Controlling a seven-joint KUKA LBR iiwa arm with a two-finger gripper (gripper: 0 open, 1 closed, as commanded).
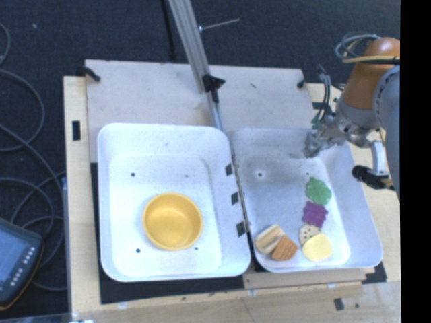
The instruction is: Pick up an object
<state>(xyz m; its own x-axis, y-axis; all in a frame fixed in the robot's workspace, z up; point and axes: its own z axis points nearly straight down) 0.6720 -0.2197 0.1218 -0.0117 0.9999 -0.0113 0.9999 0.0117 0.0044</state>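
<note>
Counting one yellow bowl [172,221], five food pieces [301,229], two bins [114,180]

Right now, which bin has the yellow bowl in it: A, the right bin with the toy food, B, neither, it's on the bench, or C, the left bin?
C: the yellow bowl sits alone in the left bin, while the toy food pieces lie in the right bin.
</note>
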